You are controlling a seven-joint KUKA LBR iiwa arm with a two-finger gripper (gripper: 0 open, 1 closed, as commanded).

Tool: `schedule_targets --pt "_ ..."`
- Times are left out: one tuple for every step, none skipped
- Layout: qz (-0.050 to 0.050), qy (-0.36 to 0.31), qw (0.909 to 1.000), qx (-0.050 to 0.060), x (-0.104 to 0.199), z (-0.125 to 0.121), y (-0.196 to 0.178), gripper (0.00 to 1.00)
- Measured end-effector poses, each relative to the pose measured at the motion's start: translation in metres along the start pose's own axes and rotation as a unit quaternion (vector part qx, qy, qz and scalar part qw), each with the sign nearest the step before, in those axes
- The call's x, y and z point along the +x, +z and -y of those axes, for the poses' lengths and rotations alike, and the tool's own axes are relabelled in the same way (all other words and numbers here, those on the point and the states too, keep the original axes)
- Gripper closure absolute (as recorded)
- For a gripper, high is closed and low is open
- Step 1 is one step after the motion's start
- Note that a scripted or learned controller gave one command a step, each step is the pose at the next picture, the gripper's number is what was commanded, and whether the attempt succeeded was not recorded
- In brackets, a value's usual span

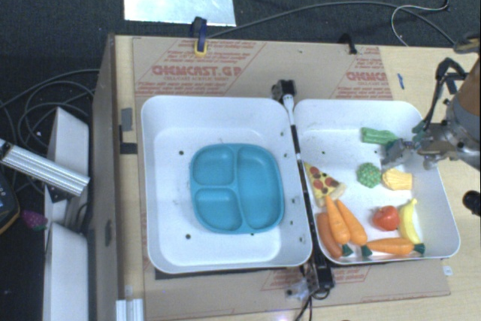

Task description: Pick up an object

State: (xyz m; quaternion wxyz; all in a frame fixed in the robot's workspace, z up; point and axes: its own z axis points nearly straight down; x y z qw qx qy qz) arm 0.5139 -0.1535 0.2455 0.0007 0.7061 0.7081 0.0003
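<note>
— Where's your hand [396, 152]?
— Low in the right bin [338, 120], near its right rim, just above the yellow corn [397, 179]; grip unclear. Open floor lies toward the bin's left wall.

The arm [467, 113] is cut off by the right edge, with nothing visible beyond its wrist. The end effector [396, 152] is blurred, and its metal parts merge with the toy food beneath. The yellow piece [397, 179] just under it is too indistinct to identify. The green item [378, 136] near the right bin's [353, 110] far wall cannot be named either. The picture on the pizza slice [325, 183] is too small to read.
</note>
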Motion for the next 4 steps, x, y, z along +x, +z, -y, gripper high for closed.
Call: schedule_targets --pt "0.000 0.001 1.0000 0.000 -0.026 -0.045 0.140 0.00" --pt "0.000 -0.001 1.0000 0.000 -0.053 -0.129 0.161 0.00" --pt "-0.001 -0.001 1.0000 -0.001 0.042 -0.156 0.160 0.00" --pt "0.000 -0.002 1.0000 -0.003 0.040 -0.156 0.149 1.00"
